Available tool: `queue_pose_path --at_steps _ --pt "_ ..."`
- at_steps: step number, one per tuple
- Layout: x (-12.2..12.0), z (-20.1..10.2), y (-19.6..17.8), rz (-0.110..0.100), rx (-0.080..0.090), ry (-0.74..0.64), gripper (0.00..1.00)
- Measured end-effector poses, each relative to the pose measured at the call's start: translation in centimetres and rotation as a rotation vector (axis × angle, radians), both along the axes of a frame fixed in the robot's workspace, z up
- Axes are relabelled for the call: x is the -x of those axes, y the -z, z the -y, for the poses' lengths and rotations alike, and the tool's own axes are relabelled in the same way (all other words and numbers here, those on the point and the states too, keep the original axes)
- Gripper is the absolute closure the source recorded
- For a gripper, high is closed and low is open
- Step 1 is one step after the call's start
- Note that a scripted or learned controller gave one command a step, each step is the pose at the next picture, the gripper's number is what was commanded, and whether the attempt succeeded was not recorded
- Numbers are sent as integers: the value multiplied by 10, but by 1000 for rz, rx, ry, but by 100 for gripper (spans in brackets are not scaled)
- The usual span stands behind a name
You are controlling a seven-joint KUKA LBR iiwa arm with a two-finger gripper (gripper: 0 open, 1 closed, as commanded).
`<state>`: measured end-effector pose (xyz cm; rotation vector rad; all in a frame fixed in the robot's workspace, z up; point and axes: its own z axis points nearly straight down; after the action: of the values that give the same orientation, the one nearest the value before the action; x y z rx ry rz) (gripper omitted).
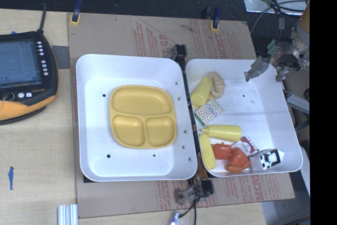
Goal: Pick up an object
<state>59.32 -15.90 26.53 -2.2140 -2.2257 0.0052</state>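
While the two white bins sit side by side on the bench, the left bin (92, 113) holds a yellow divided tray (142, 115) at its centre; the right bin (263, 113) carries the toys, all crowded toward its 9 and 6 o'clock sides; the arm's gripper (267, 70) hangs over the bin's 1 o'clock corner, well apart from every toy, w/ nothing between its fingers, and how wide they stand I can't tell; a yellow bottle (201, 91) lies at 10 o'clock touching a tan ribbed piece (216, 83); a 2nd yellow bottle (223, 132) lies near centre-bottom; a corn cob (207, 150) runs along the 7 o'clock wall; red pieces (231, 156) sit just beside it; a patterned packet (209, 111) lies btwn the bottles; a black-and-white item (269, 159) rests at 5 o'clock.
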Motion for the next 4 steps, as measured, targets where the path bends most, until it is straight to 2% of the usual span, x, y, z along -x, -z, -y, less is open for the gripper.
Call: queue_pose_path --at_steps 1,2,3,4 --pt "31 -48 121 -3 0 -2 0" --pt "118 54 136 1 0 2 0" --pt "23 -42 161 4 0 -3 0" --pt "-54 -67 174 -1 -1 0 0"
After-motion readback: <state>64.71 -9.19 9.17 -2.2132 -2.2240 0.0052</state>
